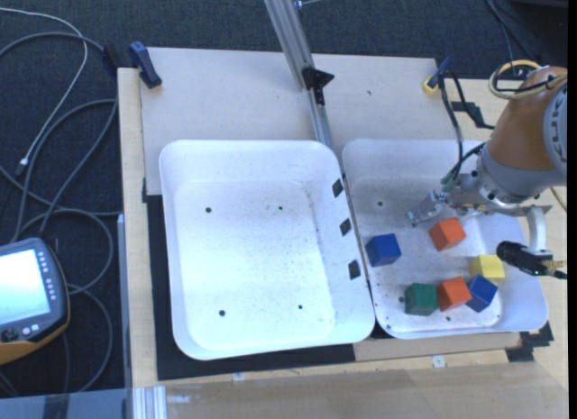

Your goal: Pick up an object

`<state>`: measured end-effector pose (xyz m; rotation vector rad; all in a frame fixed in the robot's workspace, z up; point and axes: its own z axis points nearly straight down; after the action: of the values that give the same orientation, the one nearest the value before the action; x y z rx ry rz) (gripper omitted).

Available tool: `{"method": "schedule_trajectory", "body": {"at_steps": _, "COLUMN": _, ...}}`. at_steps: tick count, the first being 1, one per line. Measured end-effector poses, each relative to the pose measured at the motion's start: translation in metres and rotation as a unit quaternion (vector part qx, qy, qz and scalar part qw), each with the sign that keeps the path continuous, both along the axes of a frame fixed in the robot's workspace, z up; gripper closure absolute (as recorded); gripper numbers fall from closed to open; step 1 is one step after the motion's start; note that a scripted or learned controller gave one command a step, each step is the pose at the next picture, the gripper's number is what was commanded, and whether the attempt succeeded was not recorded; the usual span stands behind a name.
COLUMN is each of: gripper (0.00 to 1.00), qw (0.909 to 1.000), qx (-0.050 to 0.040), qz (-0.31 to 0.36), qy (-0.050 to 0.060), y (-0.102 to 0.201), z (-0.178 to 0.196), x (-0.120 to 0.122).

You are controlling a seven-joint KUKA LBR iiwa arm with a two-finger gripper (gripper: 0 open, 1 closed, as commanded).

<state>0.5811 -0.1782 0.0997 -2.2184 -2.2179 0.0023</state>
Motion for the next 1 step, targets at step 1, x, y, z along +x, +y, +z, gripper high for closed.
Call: {"method": "schedule_trajectory", "body": {"at_steps": 1, "gripper": 0.0, "qw": 1.0, "qx": 0.0005, "qz": 0.001, "qy": 0.0, "y": 0.0323, "z": -0.0002, "x": -0.0299}}
